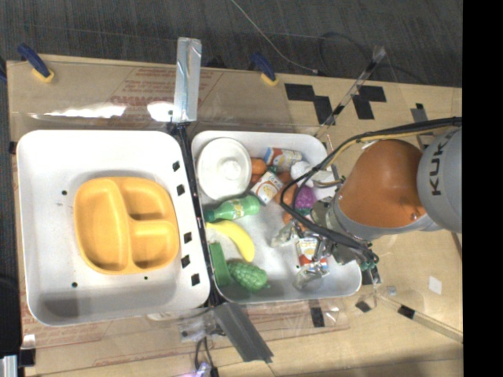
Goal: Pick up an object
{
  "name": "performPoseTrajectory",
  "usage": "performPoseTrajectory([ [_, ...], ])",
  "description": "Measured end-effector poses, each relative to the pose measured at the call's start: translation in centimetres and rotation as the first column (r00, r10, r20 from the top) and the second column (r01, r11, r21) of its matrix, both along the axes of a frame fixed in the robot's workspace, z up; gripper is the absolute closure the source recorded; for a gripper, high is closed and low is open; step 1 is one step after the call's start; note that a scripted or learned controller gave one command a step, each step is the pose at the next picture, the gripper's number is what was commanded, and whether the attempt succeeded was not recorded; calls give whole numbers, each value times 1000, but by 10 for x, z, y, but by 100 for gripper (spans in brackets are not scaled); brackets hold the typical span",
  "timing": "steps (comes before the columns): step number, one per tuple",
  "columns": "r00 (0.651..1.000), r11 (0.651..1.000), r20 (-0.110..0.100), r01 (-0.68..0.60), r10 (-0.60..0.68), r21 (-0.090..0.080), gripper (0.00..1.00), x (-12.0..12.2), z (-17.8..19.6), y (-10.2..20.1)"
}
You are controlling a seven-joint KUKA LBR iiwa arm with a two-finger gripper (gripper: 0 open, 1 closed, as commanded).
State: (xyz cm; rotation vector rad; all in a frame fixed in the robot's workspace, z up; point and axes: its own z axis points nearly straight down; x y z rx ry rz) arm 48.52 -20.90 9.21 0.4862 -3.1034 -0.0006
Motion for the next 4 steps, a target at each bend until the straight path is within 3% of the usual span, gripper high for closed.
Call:
performPoseTrajectory([
  [1,997,997,-3,77,-77,1,0,1,-1,14],
  [2,1000,1000,4,25,-25,-1,0,6,1,0],
  [4,997,997,3,-77,77,-1,0,1,0,0],
])
